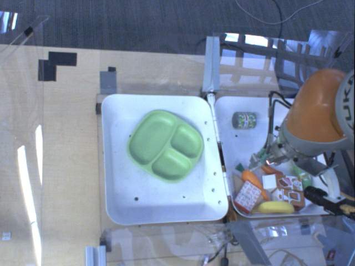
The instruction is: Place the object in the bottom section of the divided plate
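1. Task item not identifiable; candidates all sit in the right bin (244, 101). The plate (166, 144) is in the left bin (119, 165), well apart from them.
2. Plate: one, green, three sections, one large on the left side and two smaller on the right. It lies near the middle of the left bin, turned at an angle to the bin walls.
3. Gripper (268, 158): low over the right bin, just above the item pile. Open or closed: cannot tell, the wrist blocks it.
4. Arm (316, 112): comes in from the right, orange band over the right bin's far side.
5. Right bin count, as far as visible: one can (244, 119) lying alone near the bin's top, apart from the rest; one carrot (253, 180); one banana (275, 207) at the bottom edge; one red-and-white box (249, 196) beside the carrot; one patterned box (289, 190) just above the banana. A green scrap shows by the gripper, too small to name. Some items under the arm are hidden.
6. Bins: two, white, shallow, side by side, touching along a shared edge.
7. Surface: light wood bench (61, 165), black tape marks (55, 64) at top left, clear panel glare along the left.
8. Room: dark grey carpet (138, 15) beyond the bench, one loose cable (277, 13) on it at top right.
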You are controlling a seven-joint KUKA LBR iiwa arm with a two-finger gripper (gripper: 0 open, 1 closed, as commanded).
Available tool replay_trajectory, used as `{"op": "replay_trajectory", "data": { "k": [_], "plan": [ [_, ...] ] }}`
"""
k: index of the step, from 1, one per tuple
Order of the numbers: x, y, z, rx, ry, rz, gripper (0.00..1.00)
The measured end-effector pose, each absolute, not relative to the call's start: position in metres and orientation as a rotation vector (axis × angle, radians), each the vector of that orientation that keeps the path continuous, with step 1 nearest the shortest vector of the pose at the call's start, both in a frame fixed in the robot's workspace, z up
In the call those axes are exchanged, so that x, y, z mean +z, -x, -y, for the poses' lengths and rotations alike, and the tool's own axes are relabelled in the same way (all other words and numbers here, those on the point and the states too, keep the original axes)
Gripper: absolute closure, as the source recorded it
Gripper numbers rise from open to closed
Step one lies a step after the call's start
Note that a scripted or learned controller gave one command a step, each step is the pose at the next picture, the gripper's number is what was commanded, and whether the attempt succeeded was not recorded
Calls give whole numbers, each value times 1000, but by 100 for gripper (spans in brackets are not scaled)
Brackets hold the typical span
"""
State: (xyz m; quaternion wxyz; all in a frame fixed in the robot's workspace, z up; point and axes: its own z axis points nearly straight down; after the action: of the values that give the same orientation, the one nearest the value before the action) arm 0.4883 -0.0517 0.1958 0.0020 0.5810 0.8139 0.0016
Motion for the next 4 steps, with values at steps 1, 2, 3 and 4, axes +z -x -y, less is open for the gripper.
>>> {"op": "replay_trajectory", "data": {
  "k": [1, 2, 3, 4],
  "plan": [
    [208, -489, 167, 4, -1707, -2628, 100],
    [197, -489, 88, 4, -1443, -2785, 100],
    [196, -489, 134, 3, -1298, -2851, 100],
    [204, -499, 72, 4, -822, -3024, 100]
  ]
}}
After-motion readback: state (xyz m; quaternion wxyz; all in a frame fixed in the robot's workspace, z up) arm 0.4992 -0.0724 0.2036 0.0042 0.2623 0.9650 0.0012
